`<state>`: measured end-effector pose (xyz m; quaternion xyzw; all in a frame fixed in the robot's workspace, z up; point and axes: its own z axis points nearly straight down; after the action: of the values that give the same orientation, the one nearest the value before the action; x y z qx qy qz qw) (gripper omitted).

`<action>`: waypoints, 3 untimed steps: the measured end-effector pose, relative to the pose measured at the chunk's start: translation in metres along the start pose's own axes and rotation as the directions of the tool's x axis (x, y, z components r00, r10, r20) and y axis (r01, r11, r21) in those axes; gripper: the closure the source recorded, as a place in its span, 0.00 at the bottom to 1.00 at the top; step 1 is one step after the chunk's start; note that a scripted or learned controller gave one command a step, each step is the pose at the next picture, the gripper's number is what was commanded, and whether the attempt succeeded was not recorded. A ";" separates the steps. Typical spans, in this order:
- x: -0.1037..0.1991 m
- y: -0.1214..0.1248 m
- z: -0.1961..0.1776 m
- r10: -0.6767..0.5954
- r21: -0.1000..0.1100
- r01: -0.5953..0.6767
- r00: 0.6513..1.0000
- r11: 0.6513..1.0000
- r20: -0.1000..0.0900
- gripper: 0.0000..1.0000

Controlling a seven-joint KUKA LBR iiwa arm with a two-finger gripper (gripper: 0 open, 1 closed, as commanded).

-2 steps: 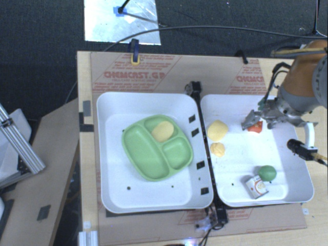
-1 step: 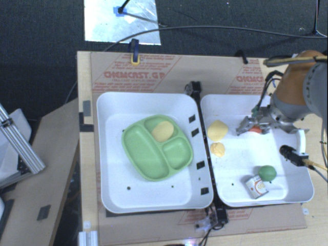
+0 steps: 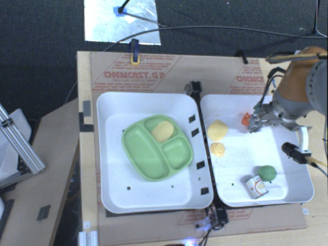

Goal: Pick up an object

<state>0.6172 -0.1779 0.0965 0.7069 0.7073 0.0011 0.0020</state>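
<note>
My gripper (image 3: 254, 124) hangs low over the far right part of the right bin (image 3: 241, 199), below the grey wrist and the orange band. A small orange object (image 3: 246, 119) lies right beside its tip on the left; whether they touch is unclear. Further left in that bin lie a larger yellow lump (image 3: 217, 130) and a smaller yellow piece (image 3: 218, 149). A green ball (image 3: 267, 172) sits near the front, against a small white can (image 3: 256, 186) lying on its side.
The left bin (image 3: 113, 137) holds a green divided plate (image 3: 148, 158) with a yellow object (image 3: 163, 131) in its far compartment. A black-and-white fitting (image 3: 296, 150) sticks out over the right bin's right side. Black clips line the wall between the bins.
</note>
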 end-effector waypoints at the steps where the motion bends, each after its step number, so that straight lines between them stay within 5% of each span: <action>1: 0.005 0.007 -0.047 -0.004 -0.001 0.004 1.000 1.000 0.000 1.00; 3: 0.004 0.009 -0.161 -0.005 -0.003 0.005 1.000 1.000 0.001 1.00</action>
<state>0.6259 -0.1738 0.2572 0.7052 0.7090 0.0019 0.0032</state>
